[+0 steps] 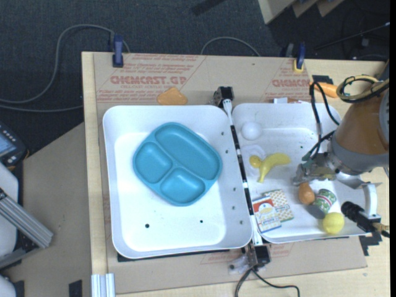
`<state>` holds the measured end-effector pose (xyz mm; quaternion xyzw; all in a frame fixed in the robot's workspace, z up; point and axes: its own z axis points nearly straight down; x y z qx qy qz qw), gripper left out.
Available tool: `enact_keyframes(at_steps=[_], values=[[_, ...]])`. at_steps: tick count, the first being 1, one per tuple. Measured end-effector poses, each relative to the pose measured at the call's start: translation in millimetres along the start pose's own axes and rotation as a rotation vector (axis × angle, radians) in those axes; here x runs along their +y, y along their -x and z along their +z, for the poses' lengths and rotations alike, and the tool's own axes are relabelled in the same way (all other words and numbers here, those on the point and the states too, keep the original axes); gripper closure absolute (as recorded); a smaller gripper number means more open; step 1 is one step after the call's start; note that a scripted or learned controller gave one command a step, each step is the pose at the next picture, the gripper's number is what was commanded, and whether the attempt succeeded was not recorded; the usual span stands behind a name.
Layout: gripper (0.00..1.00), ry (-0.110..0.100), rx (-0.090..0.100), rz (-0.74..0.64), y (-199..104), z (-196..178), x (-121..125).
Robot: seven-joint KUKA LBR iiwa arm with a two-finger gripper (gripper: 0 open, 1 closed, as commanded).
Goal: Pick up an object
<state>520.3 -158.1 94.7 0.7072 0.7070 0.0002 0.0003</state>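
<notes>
Over the right bin (291, 113), tool (307, 173) low by an orange ball (305, 194), its opening impossible to tell

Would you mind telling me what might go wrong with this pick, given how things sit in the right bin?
1. The gripper hangs over a tight cluster: the orange-brown ball, the green-labelled can and the yellow ball lie close together, so the fingers may nudge one aside or catch two.
2. These round things could roll off when touched.
3. The cluster sits near the right bin wall, which could hinder the approach.
</notes>
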Motion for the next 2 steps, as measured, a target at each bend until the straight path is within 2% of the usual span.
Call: enact_keyframes(at_steps=[1,2], values=[[1.00,0.001,0.001,-0.007,-61,11,21],[1.00,0.013,0.001,-0.010,-121,-97,50]])
